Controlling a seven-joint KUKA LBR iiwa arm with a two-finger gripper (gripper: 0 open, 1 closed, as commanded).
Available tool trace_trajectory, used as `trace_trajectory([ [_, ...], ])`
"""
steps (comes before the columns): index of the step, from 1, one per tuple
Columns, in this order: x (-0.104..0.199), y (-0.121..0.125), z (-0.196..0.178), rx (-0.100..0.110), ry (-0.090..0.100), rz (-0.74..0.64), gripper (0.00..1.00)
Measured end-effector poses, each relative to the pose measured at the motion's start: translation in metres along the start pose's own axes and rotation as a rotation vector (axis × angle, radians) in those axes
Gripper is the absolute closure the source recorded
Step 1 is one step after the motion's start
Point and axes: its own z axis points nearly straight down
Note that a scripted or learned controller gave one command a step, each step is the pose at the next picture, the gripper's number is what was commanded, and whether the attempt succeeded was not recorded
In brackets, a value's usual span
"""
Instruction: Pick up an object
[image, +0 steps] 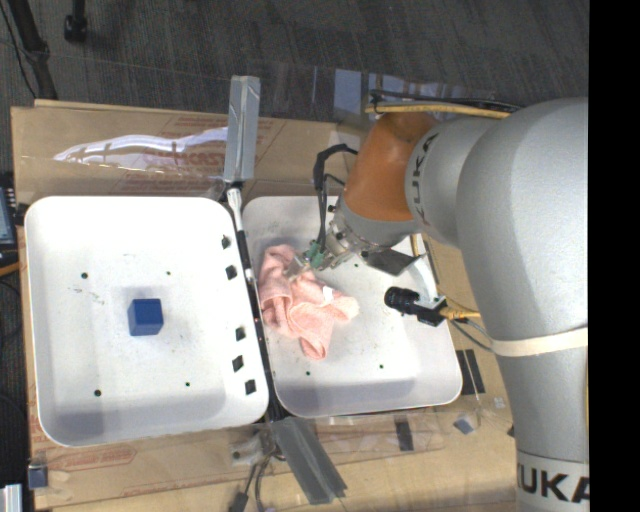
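Claw (312, 257) down at upper edge of crumpled pink cloth (300, 300), right under it in right white bin (420, 385). Can't tell grip state. Not lifted yet, pick unfinished. Small blue cube (146, 316) far left.

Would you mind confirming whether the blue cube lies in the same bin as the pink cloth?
No, the blue cube lies in the left bin, the pink cloth in the right bin.

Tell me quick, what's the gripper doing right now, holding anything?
Gripper: at the upper edge of the pink cloth in the right bin; open or shut cannot be told, no hold confirmed.
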Motion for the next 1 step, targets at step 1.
trace_trajectory([
  [1, 0.0149, 0.0147, -0.0875, 0.003, 0.001, 0.005, 1.0],
])
